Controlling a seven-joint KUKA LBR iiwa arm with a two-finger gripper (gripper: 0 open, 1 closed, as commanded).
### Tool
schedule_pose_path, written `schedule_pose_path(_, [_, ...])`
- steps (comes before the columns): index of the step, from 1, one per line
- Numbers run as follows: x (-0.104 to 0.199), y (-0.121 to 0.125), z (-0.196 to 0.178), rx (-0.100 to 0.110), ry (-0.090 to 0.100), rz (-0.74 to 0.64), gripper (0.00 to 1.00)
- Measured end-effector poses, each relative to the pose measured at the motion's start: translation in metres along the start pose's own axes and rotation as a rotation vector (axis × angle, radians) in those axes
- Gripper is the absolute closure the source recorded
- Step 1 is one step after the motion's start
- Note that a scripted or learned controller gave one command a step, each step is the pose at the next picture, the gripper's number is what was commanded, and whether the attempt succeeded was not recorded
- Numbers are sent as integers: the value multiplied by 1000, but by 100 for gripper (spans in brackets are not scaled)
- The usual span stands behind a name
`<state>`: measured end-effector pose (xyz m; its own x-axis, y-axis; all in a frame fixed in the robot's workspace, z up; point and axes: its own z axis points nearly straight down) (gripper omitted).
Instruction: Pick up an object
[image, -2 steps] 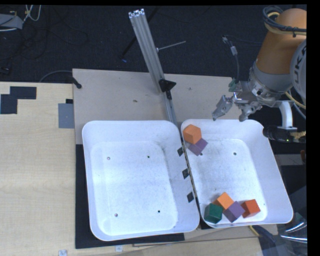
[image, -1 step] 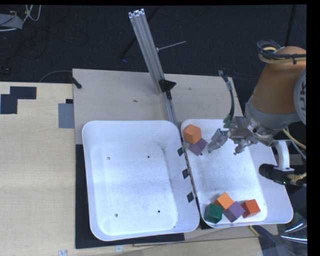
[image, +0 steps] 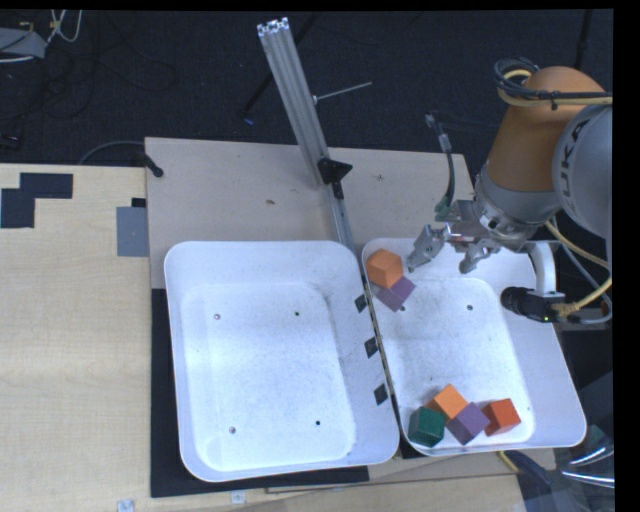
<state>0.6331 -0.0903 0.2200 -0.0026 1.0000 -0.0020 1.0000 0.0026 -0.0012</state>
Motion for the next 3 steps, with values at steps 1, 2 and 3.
schedule_pose_path(1, [30, 23, -43, -5, 3, -1, 0])
schedule_pose_path(2, [-12, -7, 112, 11, 3, 5, 0])
schedule_pose_path(3, [-12, 28, 130, 45, 0, -3, 0])
